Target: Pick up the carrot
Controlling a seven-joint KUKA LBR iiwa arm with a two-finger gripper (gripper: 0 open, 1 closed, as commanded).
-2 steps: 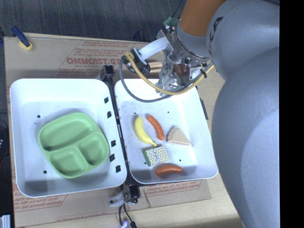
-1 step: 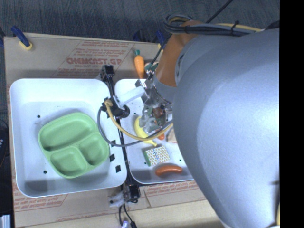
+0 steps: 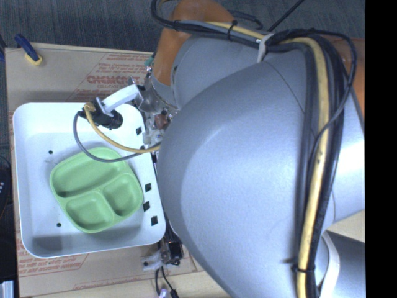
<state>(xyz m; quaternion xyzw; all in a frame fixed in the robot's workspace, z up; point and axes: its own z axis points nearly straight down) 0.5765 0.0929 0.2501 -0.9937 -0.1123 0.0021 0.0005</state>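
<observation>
1. Reached in from the right w/ the grey arm (image 3: 248,166), its bulk sitting over most of the view's right part. Probably posed that way because the camera looks past the arm's upper links down to the wrist.
2. Hung the end effector (image 3: 151,118) at the right rim of the left white bin (image 3: 25,166), just below the orange band (image 3: 186,17). Released or clenched: cannot tell, too cluttered w/ brackets and wiring. Nothing seen grasped.
3. Looped a yellow cable (image 3: 118,146) out from the wrist over the bin, w/ slack, presumably so the wrist could turn freely.
4. Left a green divided plate (image 3: 96,191) flat in the bin's lower half, three compartments, all bare. Well apart from the end effector; judged not part of the pick.
5. Carrot: position cannot be told; likely hidden under the arm, maybe in the other bin. Colour, shape, lie: not judged, for the same reason. Orange near the wrist = arm's band, not the veg.
6. Seen at the bin's edges: brown printed counter (image 3: 74,67).
7. Judged progress: pick not yet done.
</observation>
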